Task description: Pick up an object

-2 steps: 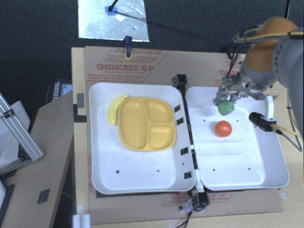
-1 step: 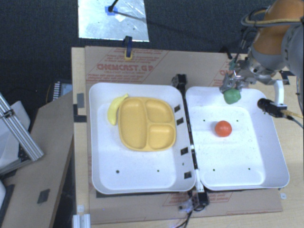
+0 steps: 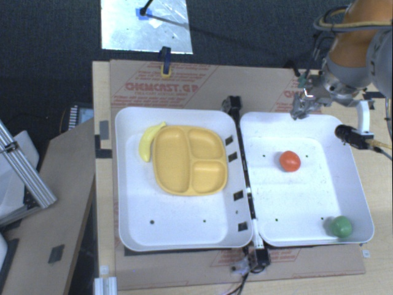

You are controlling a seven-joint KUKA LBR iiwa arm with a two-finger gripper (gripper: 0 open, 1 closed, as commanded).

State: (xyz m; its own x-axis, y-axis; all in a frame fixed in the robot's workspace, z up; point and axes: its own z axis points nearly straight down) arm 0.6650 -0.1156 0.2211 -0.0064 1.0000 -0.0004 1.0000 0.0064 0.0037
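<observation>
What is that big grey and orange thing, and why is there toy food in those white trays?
That is a robot arm, reaching in from the right. One camera looks down on the bench from above. At the arm's tip is its gripper, a little two-finger hand, hovering over the far edge of the right bin. That bin has an orange ball and a green ball in it. The left bin has a yellow divided plate with a banana beside it. The gripper holds nothing; its job is to pick something up.
</observation>
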